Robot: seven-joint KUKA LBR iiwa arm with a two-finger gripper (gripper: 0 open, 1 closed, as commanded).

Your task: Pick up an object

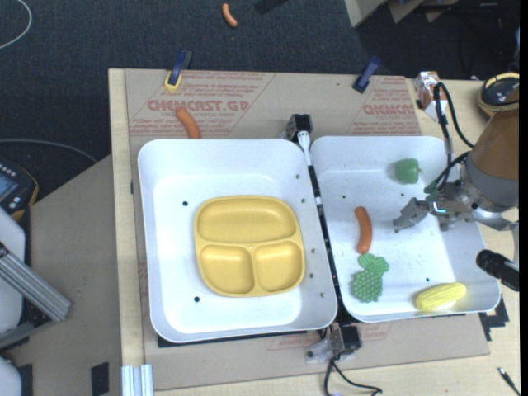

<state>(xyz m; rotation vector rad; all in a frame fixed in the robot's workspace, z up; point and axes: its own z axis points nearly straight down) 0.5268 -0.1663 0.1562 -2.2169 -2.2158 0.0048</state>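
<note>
Reaching in from the right, the grey arm (499,159) with its orange band hangs over the right bin (330,221), and the gripper (415,214) sits low above the white floor there. Its fingers (407,219) are spread apart with nothing between them, tips pointing left toward the middle of the bin.

What's on offer in that bin? An orange sausage (363,228) lies lengthwise just left of the fingertips, near them but apart. Below it, a green bunch of grapes (369,277) rests close to the bin's front wall. Off to the front right corner, a yellow corn cob (440,296) lies on its side, well clear of the gripper. Up toward the back, a pale green block (405,170) sits just beyond the gripper, not touching it.

Over in the left bin (157,221), a yellow divided plate (249,245) takes the centre, one wide section at the back and two smaller ones in front.

Around the bins, the table (140,106) is covered by printed brown cardboard. A second orange sausage (189,123) rests on that cardboard behind the left bin, and a blue and yellow clamp (176,70) grips the back edge, with a dark blue clamp (366,74) further right. One more small orange piece (229,14) lies out on the dark floor (99,23) beyond the table.
</note>
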